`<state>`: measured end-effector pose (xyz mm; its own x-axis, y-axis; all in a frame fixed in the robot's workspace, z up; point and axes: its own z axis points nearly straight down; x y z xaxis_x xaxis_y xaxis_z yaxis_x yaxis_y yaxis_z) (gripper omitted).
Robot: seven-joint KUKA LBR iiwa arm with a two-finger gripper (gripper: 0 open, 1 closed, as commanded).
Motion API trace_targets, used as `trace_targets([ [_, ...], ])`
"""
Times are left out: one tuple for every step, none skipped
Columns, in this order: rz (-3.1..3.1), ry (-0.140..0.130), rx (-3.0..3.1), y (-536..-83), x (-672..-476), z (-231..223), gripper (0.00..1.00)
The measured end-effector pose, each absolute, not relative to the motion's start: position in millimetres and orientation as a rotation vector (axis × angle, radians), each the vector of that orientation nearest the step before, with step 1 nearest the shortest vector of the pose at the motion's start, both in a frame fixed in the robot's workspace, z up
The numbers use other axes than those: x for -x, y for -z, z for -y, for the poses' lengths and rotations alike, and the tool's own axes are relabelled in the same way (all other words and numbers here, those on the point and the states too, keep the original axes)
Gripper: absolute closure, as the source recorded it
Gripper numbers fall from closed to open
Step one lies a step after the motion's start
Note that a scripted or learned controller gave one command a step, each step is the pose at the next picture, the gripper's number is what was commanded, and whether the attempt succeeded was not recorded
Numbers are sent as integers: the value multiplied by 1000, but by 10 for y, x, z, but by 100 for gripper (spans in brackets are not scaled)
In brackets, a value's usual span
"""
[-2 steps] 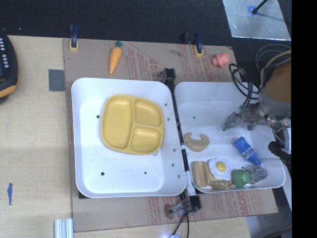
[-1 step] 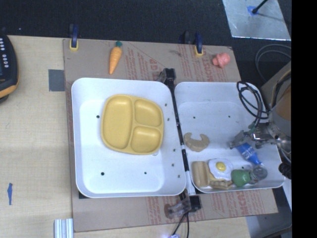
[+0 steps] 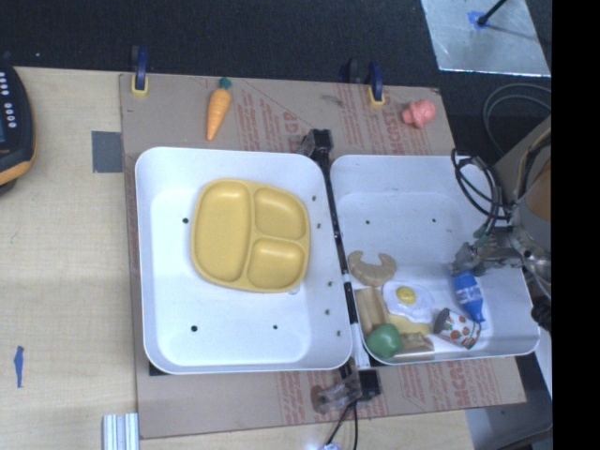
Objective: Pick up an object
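Hovering at the frame's right edge just above the blue bottle (image 3: 469, 295), the gripper (image 3: 489, 254) seems poised for a pick, though I cannot tell its state.

Yellow tray (image 3: 249, 233), orange carrot (image 3: 217, 111), green ball (image 3: 382, 341), perhaps blue bottle (image 3: 468, 295).

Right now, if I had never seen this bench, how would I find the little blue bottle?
Look at the right white bin, then at the pile of toys along its near edge. The blue bottle lies at the pile's right end, the only blue thing there, just above a red-spotted toy.
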<state>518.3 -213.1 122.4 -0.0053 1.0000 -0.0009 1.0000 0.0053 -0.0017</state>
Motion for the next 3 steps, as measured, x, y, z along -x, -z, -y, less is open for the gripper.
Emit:
trace_targets([
  [2221, -7, 2215, -1043, -5738, 1879, 100],
  [2226, -4, 2212, -1044, -5758, 1866, 0],
  [2235, 8, 2231, -2609, -5609, 2146, 0],
])
